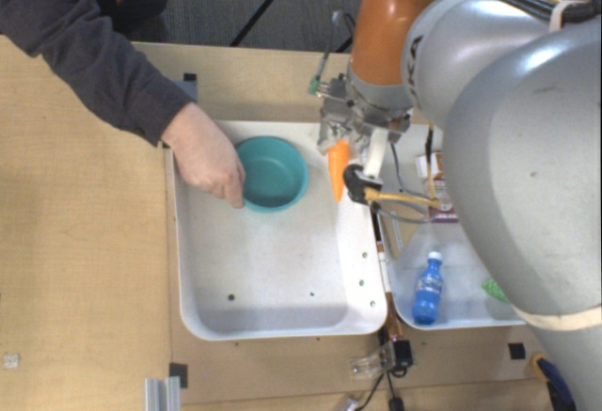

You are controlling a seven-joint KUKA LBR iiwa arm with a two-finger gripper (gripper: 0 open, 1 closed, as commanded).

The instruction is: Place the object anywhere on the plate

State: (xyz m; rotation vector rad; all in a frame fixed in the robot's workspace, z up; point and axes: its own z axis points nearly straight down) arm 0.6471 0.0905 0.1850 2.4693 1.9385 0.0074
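A teal plate [272, 173] with a raised rim sits in the back part of the left bin [273, 306]. A person's hand [209, 162] rests against its left side. My gripper [338, 152] hangs over the left bin's back right corner, just right of the plate. It is shut on an orange carrot-shaped object [336, 171], which points downward from between the fingers, above the bin floor. The carrot is beside the plate's right rim, apart from it.
The person's grey sleeve [85, 42] reaches in from the upper left over the bench. A blue bottle [427, 289] and a small green item [495, 288] lie in the right bin [451, 320]. My arm covers most of the right bin.
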